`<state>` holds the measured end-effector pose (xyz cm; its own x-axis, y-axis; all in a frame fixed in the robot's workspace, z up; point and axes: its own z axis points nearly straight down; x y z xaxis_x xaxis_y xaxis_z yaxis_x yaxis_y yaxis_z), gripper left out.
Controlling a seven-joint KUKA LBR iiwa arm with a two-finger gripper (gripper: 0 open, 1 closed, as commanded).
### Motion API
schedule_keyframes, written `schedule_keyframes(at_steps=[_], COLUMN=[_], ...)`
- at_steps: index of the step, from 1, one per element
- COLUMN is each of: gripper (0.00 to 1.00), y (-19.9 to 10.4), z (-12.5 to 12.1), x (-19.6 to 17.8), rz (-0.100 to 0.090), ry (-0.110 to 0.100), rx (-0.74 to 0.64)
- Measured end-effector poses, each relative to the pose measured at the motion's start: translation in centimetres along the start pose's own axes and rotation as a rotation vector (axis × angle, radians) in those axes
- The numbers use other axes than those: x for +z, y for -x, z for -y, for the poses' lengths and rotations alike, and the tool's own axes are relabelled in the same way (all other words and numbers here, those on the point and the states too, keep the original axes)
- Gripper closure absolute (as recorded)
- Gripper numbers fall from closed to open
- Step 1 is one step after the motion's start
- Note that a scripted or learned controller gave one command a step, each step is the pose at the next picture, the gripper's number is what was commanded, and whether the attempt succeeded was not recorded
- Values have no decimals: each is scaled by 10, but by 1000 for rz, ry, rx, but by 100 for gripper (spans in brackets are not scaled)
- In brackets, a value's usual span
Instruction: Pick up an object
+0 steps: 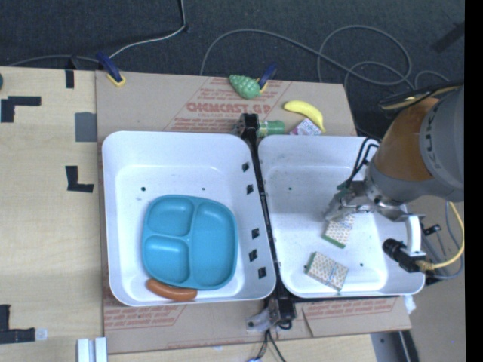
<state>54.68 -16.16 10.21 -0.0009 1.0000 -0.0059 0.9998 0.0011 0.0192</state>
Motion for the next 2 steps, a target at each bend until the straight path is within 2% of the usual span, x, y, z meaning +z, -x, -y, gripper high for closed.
schedule_keyframes(at_steps=[1, 2], gripper=[0, 0], y=[0, 38], z=[0, -42], x=[0, -39], rz=[0, -4], ry=[1, -18], rx=[-1, 0])
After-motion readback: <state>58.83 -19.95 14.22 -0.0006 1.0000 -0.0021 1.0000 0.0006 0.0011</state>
